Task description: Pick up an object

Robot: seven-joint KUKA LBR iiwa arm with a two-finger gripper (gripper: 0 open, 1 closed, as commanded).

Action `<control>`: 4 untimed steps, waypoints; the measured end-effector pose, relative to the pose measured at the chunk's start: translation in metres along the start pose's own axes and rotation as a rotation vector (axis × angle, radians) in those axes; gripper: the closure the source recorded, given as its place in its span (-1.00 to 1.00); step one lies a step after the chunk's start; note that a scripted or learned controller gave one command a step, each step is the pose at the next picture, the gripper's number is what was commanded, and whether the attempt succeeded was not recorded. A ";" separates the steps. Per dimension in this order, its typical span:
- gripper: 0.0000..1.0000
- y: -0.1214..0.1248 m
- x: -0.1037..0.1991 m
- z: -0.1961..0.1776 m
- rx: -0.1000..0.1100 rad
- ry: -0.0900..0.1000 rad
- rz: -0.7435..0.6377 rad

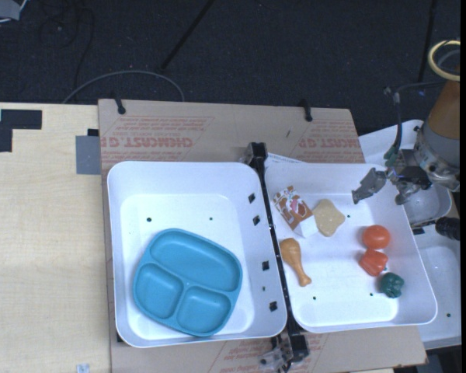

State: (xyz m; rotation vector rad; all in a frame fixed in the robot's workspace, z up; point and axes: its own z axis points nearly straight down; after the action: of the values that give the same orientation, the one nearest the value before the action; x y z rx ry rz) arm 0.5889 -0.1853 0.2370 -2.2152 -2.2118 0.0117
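Observation:
The right bin (349, 317) holds several small items: a red-and-white snack packet (292, 207), a beige bread piece (328, 217), a toy chicken drumstick (294, 260), a red tomato (376, 236), a smaller red pepper-like piece (373, 262) and a dark green broccoli piece (390, 285). My gripper (386, 186) hovers above the bin's upper right corner, its two grey fingers spread apart with nothing between them. It stands up and right of the tomato, apart from every item.
The left bin (132, 185) carries a blue three-compartment plate (188, 281). A black divider (268, 239) runs between the bins. Cardboard (217, 130) lies under both. The arm's orange band (443, 111) is at the right edge.

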 end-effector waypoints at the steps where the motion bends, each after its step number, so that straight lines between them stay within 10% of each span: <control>1: -1.00 0.002 0.000 -0.007 -0.012 -0.003 -0.002; 4: -1.00 0.019 0.001 0.147 -0.014 -0.002 0.000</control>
State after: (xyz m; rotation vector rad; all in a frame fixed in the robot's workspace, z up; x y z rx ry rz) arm 0.6060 -0.1836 0.0902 -2.2236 -2.2191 -0.0016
